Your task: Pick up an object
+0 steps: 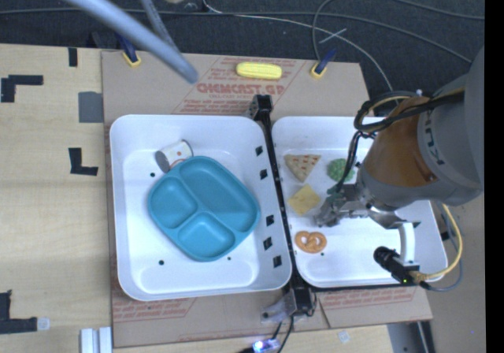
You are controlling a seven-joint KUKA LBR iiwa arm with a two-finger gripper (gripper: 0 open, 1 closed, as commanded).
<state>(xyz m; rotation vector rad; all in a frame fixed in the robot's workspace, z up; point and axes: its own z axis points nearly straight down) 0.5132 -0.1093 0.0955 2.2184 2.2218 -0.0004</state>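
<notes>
The right bin (pixel 425 261) holds a tan triangular pizza-like slice (pixel 302 165), a yellow cheese block (pixel 305 200), a small brown pretzel (pixel 310 243) and a green item (pixel 340 169) partly hidden by the arm. My gripper (pixel 329 213) hangs low in this bin, just right of the cheese block and above the pretzel. The grey arm with its orange band (pixel 398 158) covers the bin's right half. Nothing is visibly held.
The left bin (pixel 126 186) carries a blue compartment tray (pixel 203 208) and a small white and red cup (pixel 173 155) lying on its side. A yellow corn-like toy (pixel 258 70) rests on the cardboard behind the bins. Cables run behind the right bin.
</notes>
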